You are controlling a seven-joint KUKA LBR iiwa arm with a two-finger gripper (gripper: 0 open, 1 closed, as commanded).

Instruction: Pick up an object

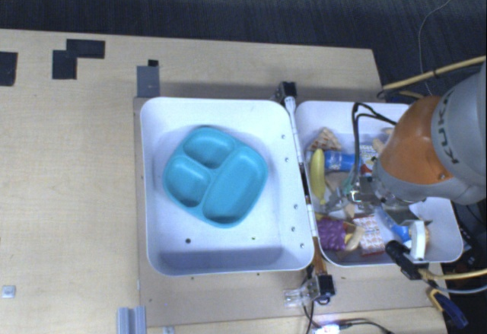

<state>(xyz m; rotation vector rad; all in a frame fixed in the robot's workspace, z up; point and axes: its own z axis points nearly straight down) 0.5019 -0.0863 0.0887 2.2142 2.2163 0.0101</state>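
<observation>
The right bin (pixel 449 245) holds a heap of small objects: a yellow banana (pixel 316 175), a blue-capped bottle (pixel 338 161), a purple bunch of grapes (pixel 332 233), a tan pastry-like piece (pixel 327 140) and a blue and white tube (pixel 407 232). My arm, with its orange band (pixel 411 146), hangs over the middle of this bin. The gripper (pixel 358 195) is low among the objects, just right of the banana. The wrist covers it from above.
The left bin (pixel 163 249) holds a light blue three-compartment plate (pixel 215 175). A black clip sits at the top of the divider between the bins. Cables run along the bench's right side and front edge.
</observation>
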